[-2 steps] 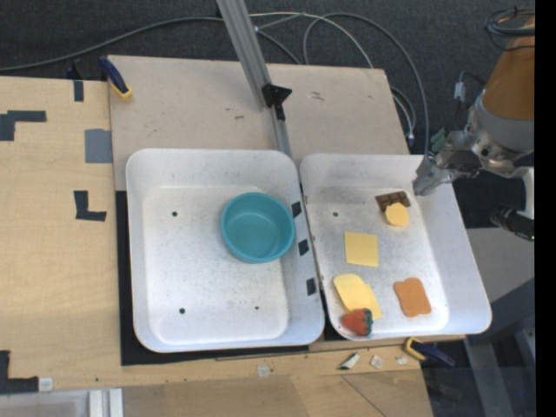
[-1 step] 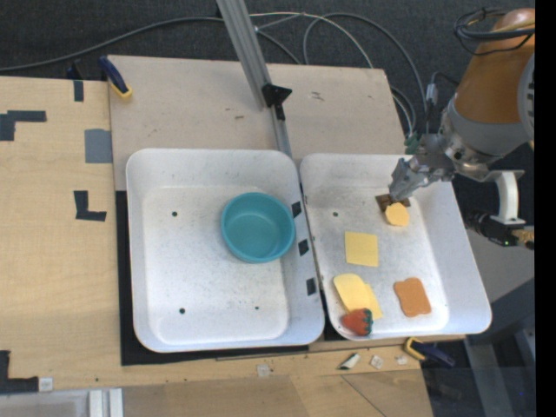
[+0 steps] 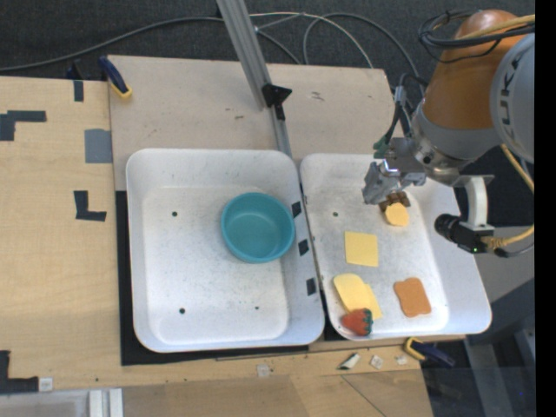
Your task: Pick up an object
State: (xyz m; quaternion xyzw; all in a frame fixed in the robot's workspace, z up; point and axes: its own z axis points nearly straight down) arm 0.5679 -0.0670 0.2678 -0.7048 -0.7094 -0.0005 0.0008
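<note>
The right bin [image 3: 452, 315] holds several toy food pieces. A small yellow-orange piece [image 3: 398, 216] lies near its far side, and my gripper [image 3: 385, 190] hangs right over its upper edge, partly covering it. I see no gap between gripper and piece. Nearer the front lie a flat yellow square [image 3: 361, 249], a pale yellow slice [image 3: 354, 291], a red strawberry [image 3: 356, 322] and an orange slab [image 3: 412, 297]. In the left bin [image 3: 156, 311] sits a teal bowl [image 3: 256, 226].
A grey metal pole [image 3: 252, 50] slants down to the bins' far edge between them. Black cables [image 3: 330, 33] run across the dark floor behind the bench. A black-and-white fitting [image 3: 469, 224] sticks out beside the right bin's right rim.
</note>
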